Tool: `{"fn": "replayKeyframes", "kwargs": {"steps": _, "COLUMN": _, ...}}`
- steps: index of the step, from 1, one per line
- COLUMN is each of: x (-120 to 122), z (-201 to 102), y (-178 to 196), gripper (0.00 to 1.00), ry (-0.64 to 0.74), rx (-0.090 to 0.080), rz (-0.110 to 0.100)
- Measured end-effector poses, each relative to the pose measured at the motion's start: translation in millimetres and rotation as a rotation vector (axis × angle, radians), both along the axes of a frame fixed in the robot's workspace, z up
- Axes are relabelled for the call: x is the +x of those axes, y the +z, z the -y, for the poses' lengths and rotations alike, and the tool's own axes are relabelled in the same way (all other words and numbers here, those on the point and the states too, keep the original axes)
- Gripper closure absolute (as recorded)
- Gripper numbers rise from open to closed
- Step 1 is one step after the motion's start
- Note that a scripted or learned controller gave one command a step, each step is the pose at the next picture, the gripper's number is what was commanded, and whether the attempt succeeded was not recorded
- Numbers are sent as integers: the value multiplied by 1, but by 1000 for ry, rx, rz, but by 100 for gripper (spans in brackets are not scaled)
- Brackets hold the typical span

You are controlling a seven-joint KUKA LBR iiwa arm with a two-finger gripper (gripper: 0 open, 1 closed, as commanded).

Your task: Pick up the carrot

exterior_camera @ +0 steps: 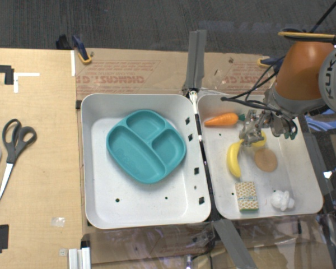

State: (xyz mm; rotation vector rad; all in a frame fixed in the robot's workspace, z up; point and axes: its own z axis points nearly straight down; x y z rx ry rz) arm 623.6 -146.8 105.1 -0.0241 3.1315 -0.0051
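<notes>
An orange carrot (221, 120) with a green stem end lies near the far left corner of the right bin (302, 203), pointing left. My gripper (250, 135) hangs just right of the carrot's stem end, above the top of a yellow banana (234, 159). Nothing shows between its fingers, and the carrot rests on the bin floor.
The right bin also holds a tan round piece (265, 161), a small patterned box (247, 196) and a white crumpled lump (281, 200). A teal divided plate (147, 145) lies in the left bin (95, 206). Scissors (12, 144) lie on the bench at far left.
</notes>
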Motion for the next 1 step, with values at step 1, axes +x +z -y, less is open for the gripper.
{"fn": "replayKeyframes", "kwargs": {"steps": 1, "x": -10, "z": -74, "y": 88, "gripper": 100, "ry": 32, "rx": 3, "rz": -5}}
